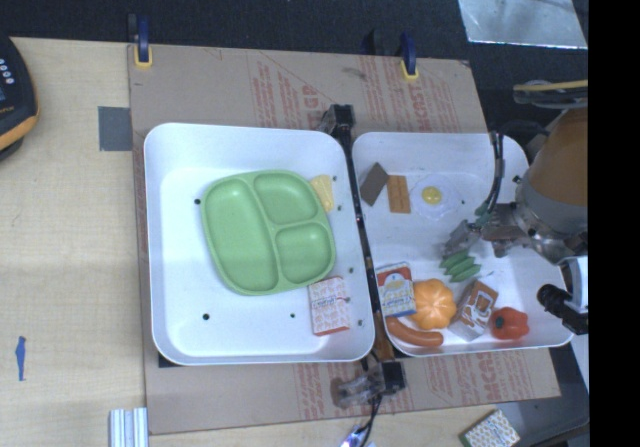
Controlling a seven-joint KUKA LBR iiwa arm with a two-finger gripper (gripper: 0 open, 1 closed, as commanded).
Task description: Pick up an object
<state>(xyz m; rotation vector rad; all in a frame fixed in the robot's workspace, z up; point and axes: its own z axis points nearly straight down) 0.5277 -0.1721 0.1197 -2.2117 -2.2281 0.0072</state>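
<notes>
My gripper (478, 235) reaches in from the right and hangs low over the right bin (455, 150), just above a green pea pod (461, 266). Nothing shows held in it. In front of it lie an orange (434, 303), a red, white and blue carton (396, 288), a sausage (414, 336), a brown packet (478, 307) and a red pepper (509, 323). Toward the back of that bin lie a grey-brown wedge (374, 183), a brown bar (398, 193) and a fried egg (432, 196).
The left bin (175, 265) holds a green divided plate (268, 230), a yellow piece (322, 192) at its right rim and a small red and white packet (329, 305). The arm's grey body (560, 185) stands over the right bin's right edge.
</notes>
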